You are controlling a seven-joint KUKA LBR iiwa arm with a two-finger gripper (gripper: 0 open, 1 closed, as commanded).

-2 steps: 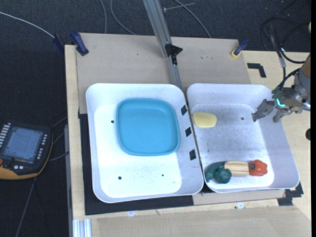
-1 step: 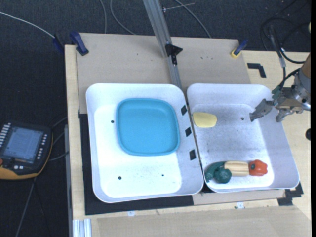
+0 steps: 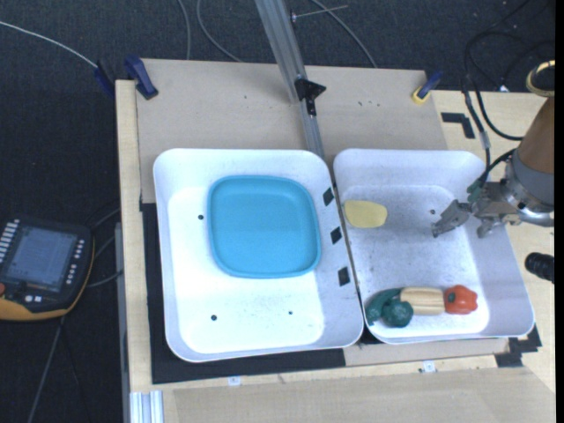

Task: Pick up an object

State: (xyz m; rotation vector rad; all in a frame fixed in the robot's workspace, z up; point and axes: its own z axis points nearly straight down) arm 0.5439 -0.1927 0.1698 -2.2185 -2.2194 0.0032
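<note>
Your gripper hangs over the right bin with its 2 fingers spread apart and nothing between them. The yellow piece sits alone near it, so I think that's easiest to grab.

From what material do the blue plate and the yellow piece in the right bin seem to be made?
The blue plate looks like moulded plastic: one even turquoise colour, rounded corners, a soft sheen and a raised rim. The yellow piece has a smooth, matte, pale surface with rounded edges; it may be plastic or foam, perhaps toy food, but the view is too small to decide.
</note>
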